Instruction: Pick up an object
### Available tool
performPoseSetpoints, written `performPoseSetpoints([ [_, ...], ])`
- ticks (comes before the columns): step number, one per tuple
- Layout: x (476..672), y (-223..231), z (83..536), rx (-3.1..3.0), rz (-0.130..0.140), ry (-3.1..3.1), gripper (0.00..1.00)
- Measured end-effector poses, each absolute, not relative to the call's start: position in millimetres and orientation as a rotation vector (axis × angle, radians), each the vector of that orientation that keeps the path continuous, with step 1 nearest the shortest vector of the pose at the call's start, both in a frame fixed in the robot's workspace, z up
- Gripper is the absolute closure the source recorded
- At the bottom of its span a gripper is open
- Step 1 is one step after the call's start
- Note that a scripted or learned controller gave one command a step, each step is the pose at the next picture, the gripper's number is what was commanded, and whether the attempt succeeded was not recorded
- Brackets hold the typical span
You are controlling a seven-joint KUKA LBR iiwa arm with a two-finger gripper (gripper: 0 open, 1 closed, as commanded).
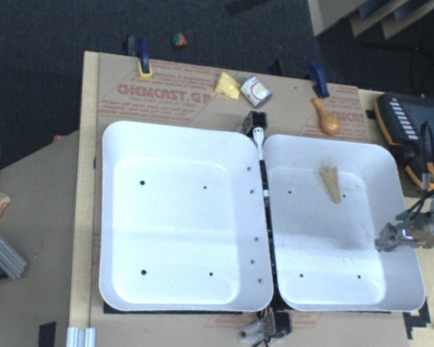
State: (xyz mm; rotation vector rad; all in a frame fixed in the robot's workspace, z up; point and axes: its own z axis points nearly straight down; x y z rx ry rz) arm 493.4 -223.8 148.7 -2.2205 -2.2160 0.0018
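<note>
A small tan wedge-shaped object [330,182] lies in the right bin [344,282], toward its far side. My gripper [389,238] hangs at the right edge of that bin, low over the rim, well to the right of and nearer than the tan object. Its metal end is small and blurred. Nothing shows between it and the bin floor.
The left bin [175,280] sits beside the right one. On the board behind the bins lie a yellow piece [228,86], a small white-and-grey box [255,92] and an orange wooden-handled thing [327,117]. Blue clamps [144,55] hold the board's far edge. A black device [415,120] rests at the far right.
</note>
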Motion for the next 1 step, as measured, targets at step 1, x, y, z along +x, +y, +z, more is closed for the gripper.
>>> performPoseSetpoints([
  [1,499.3,-224.5,219.2,-2.227,-0.005,-2.229,1.00],
])
